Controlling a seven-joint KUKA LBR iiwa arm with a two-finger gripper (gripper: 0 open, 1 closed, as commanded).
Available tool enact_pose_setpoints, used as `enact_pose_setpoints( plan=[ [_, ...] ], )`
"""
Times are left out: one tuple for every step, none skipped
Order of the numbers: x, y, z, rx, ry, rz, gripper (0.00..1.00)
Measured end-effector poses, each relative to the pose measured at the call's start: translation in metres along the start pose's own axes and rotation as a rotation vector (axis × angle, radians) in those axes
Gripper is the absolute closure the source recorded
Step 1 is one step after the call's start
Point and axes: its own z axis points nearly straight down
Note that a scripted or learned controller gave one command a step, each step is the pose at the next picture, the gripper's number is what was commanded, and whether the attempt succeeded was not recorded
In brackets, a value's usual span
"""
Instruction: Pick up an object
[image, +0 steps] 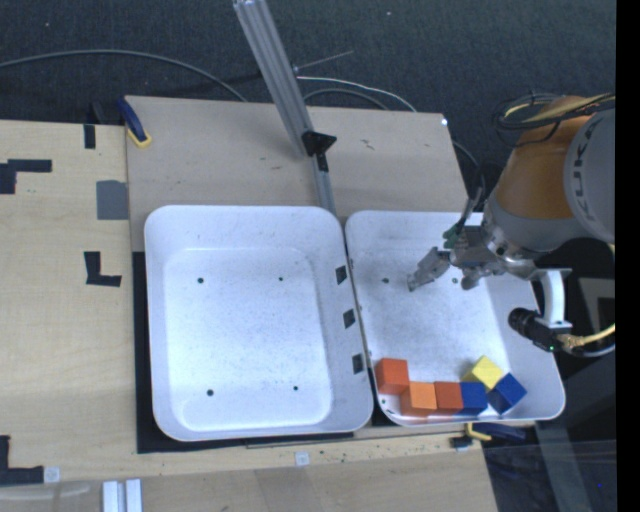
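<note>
Several small blocks sit along the near edge of the right bin (400, 240): an orange block (392, 373), two more orange ones (434, 396), a yellow block (487, 371) and two blue blocks (507, 391). My gripper (444, 274) hangs over the middle of the right bin, well behind the blocks. It is open and nothing is between its fingers. One finger (423, 272) points left and down, the other (468, 279) is close to the wrist.
The left bin (160, 300) stands beside the right one, their rims touching. A slanted metal rail (285, 90) runs from the top down to the gap between the bins. A yellow-and-blue tool (135, 125) lies at the bench's back left.
</note>
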Motion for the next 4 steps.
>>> enact_pose_setpoints(
  plan=[
    [-0.091, -0.018, -0.029, -0.002, -0.005, 0.008, 0.0],
    [-0.091, 0.018, -0.023, -0.002, -0.001, -0.001, 0.0],
    [-0.091, 0.074, -0.041, -0.001, -0.002, 0.0, 0.0],
    [-0.047, 0.054, -0.01, 0.004, 0.001, -0.002, 0.0]
  ],
)
